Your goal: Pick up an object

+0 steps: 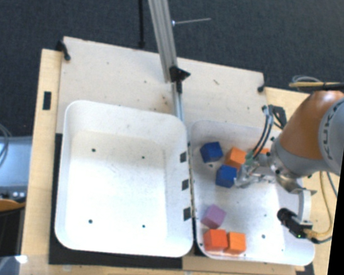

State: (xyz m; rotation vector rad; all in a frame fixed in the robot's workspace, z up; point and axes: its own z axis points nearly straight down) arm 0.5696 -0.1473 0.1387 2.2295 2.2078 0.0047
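Observation:
The right bin (271,243) holds several small cubes. Two blue cubes lie near its upper left, one (211,151) further back and one (226,175) closer to the middle. A small orange cube (237,157) sits between them, to the right. A purple cube (213,216) lies lower down, and two orange cubes (215,239) (236,242) rest side by side at the front wall. My gripper (246,174) is low in the bin, just right of the nearer blue cube and below the small orange one. The arm's body hides part of it.
The left bin (122,177) stands beside the right one. A slanted metal post (164,31) rises behind the bins. Cables hang by the wrist (264,134), and a control pendant (2,173) lies off the bench at the left.

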